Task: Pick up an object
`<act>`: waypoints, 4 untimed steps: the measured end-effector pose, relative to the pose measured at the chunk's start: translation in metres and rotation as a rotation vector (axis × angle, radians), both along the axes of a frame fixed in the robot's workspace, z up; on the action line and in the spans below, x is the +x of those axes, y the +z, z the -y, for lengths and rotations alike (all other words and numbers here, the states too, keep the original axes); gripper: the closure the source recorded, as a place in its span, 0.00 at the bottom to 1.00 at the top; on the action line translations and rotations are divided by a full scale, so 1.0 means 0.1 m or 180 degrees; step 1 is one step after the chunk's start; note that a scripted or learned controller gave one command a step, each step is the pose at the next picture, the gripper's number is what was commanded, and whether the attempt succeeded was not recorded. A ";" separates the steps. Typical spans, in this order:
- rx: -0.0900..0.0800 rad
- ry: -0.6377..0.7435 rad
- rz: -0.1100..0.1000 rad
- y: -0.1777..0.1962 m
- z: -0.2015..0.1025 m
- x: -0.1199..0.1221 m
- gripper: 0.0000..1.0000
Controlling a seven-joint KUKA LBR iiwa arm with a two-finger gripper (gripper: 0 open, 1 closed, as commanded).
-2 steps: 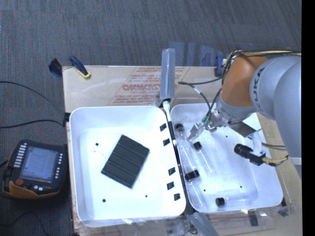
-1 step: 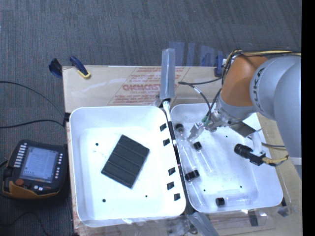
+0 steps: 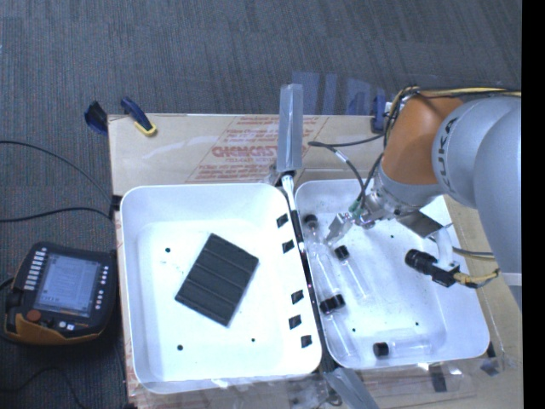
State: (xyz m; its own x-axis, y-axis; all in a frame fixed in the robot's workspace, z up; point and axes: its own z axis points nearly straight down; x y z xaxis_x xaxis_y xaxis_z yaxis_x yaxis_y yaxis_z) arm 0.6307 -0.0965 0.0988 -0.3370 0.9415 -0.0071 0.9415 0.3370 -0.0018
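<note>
Over the right-hand shallow white bin (image 3: 477, 335), the grey KUKA arm with its orange band (image 3: 417, 143) reaches in from the right and bends down toward the bin's upper left part, where the two-finger gripper (image 3: 341, 227) hangs low near the bin floor. Its metal tips are small and partly blurred against the white plastic, so whether they stand wide or narrow cannot be told, and nothing can be seen caught between them. Just below the gripper lies a small black block (image 3: 341, 251), close to the tips; whether they touch it cannot be told. Further down the same bin sits another small black piece (image 3: 331, 302) near the left wall, and a third small black cube (image 3: 381, 348) lies near the front edge. A clear, glassy tube-like item (image 3: 353, 279) stretches slantwise across the bin floor between these pieces, hard to make out. A black cylindrical part with yellow cable (image 3: 430, 267) hangs beside the arm, over the right half of this bin. Well apart, in the left-hand shallow white bin (image 3: 136, 228), a flat dark grey ribbed rectangular pad (image 3: 217, 279) lies tilted near the middle. Left of the bench, on the dark carpet, rests a grey and orange control pendant with a screen (image 3: 60, 292).
</note>
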 end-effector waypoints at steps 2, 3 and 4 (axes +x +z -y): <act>0.0000 0.0000 0.0000 0.00 0.00 0.00 0.00; 0.0000 0.0000 0.0000 0.00 0.00 0.00 0.00; 0.0000 0.0000 0.0000 0.00 0.00 0.00 0.00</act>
